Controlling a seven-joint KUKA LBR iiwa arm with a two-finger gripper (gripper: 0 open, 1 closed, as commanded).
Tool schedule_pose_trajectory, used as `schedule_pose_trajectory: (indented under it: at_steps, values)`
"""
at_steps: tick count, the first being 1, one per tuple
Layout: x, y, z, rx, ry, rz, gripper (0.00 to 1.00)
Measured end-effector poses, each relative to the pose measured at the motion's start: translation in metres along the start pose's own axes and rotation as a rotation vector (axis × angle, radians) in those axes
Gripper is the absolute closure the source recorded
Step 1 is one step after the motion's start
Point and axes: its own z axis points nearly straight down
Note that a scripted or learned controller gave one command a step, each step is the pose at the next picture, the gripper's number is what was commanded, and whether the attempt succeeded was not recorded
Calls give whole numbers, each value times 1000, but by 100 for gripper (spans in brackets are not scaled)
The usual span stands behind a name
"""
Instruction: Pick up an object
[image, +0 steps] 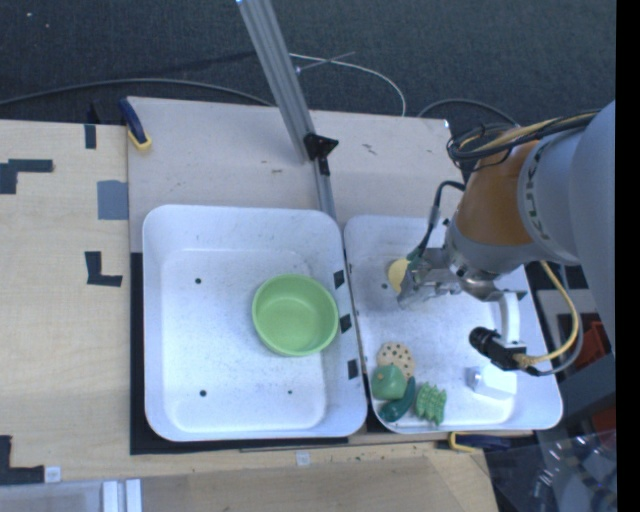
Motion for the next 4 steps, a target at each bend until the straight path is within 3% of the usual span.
schedule_pose_trajectory:
  at_steps: [3, 4]
  values:
    - [0, 5, -112, -6, -1, 1, 100]
    - [58, 3, -98, -2, 1, -4, 100]
